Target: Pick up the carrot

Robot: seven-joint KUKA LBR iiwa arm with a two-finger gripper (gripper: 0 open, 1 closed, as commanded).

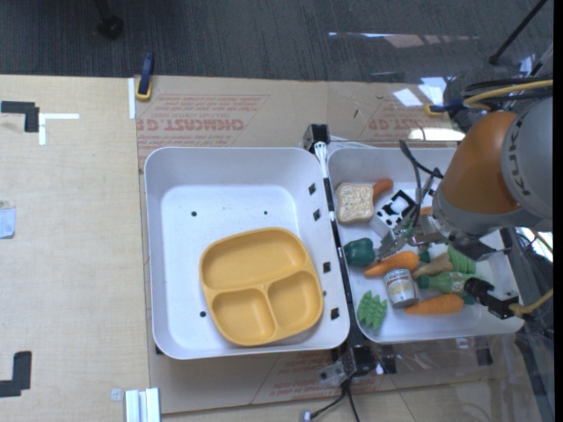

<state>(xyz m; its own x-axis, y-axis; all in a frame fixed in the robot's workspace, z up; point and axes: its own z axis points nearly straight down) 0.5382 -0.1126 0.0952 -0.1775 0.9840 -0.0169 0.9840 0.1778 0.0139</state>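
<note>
reaching in from the right, my arm (493,174) hangs over the right bin (352,161), its orange band above the wrist, and my pincer (406,233) sits low among the clutter there. whether it is wide or narrow i cannot tell, since the arm's bulk and the tangle of toys hide that. just below the tip lies a carrot (393,263), orange, slanting from lower left to upper right near the middle of the bin, close enough that it may be touching, though i cannot say it is gripped. a second carrot (435,305) lies flat near the bin's front wall, and a small orange piece (383,187) rests toward the back beside a slice of bread (355,202). a dark green pepper (359,252) sits left of the slanting carrot, a small can (400,287) stands between the two carrots, and a leafy green piece (372,310) lies in the front left corner. a black-and-white marker tag (393,209) lies behind my pincer. in the left bin (176,236) rests a yellow divided plate (261,285), tilted a little, with three compartments. both bins sit side by side on the bench (70,262).
</note>
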